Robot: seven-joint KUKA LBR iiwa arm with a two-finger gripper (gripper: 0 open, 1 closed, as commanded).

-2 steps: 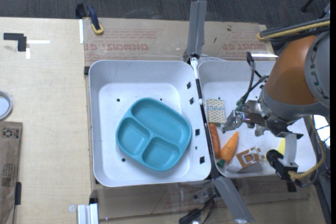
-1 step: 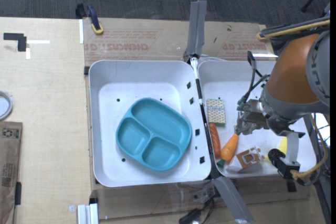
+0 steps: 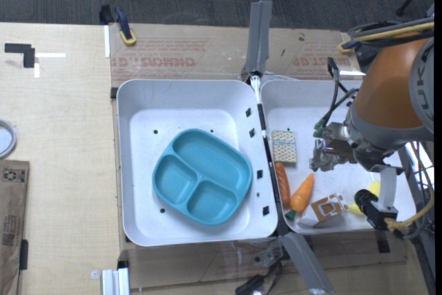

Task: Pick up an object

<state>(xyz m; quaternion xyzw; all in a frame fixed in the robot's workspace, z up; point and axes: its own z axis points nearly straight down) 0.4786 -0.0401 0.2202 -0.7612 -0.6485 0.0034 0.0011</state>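
2 shallow white bins side by side: left bin point(image 3: 131, 148), right bin point(image 3: 273, 90). Grey arm with orange band point(image 3: 390, 97) over right bin. Blue 3-compartment plastic plate point(image 3: 201, 177) in left bin. Metal 2-finger gripper point(image 3: 324, 157) above right bin floor, finger opening hard to tell, nothing visibly held. Orange toy carrot point(image 3: 302, 193) just below gripper; patterned sponge block point(image 3: 284, 146) to its left.

right bin point(image 3: 271, 101) | carrot point(image 3: 302, 193) tilted | sausage point(image 3: 282, 184) beside it | sponge point(image 3: 284, 146) | small carton point(image 3: 327, 208)

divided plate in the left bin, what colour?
Light blue. The divided plate shows clearly in the camera view, lying in the left bin.
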